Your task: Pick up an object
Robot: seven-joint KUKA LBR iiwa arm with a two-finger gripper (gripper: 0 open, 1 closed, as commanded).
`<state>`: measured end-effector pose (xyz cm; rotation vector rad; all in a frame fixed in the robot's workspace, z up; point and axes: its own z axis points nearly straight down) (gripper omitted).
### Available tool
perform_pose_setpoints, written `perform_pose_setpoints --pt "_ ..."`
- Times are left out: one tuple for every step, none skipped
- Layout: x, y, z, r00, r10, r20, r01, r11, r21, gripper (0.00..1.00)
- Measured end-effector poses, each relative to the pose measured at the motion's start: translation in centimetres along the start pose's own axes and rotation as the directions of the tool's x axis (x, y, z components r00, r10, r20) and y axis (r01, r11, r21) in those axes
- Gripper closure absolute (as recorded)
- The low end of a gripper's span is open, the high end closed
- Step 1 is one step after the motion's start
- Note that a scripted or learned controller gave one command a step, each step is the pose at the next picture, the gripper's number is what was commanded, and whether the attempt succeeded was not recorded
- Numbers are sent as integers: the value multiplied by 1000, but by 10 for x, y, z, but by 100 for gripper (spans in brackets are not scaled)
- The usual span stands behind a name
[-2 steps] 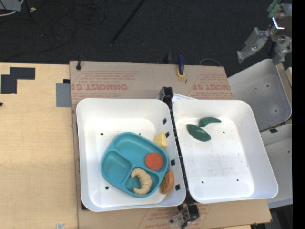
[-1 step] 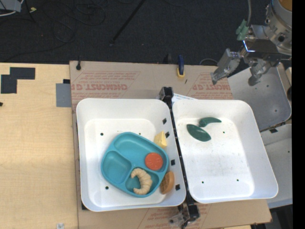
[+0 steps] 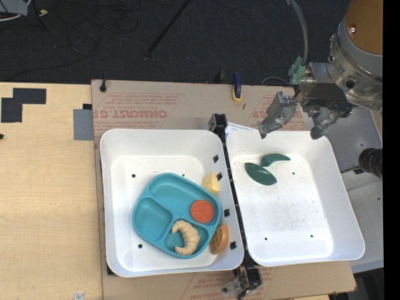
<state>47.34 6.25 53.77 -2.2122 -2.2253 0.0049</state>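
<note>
A dark green, leaf-shaped object point(image 3: 262, 170) lies in the right bin point(image 3: 337, 230), near its upper left part. My gripper point(image 3: 294, 125) hangs over the bin's far edge, above and slightly right of the green object and apart from it. Its two fingers are spread wide, the left fingertip point(image 3: 267, 127) over the rim and the right fingertip point(image 3: 319, 129) near the bin's far right corner. Nothing is between them.
The left bin point(image 3: 119, 167) holds a blue compartment tray point(image 3: 147, 220) with a red disc point(image 3: 202, 211) and a pale croissant-like piece point(image 3: 185, 236). A yellow piece point(image 3: 212, 182) and a brown bun-like piece point(image 3: 219, 239) lie beside the tray. A black divider clip point(image 3: 218, 124) sits between the bins.
</note>
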Motion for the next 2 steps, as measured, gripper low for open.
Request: perform_pose_setpoints --pt "-1 3 -9 1000 0 2 0 1000 3 100" --pt "69 5 224 1000 1 5 -2 1000 16 100"
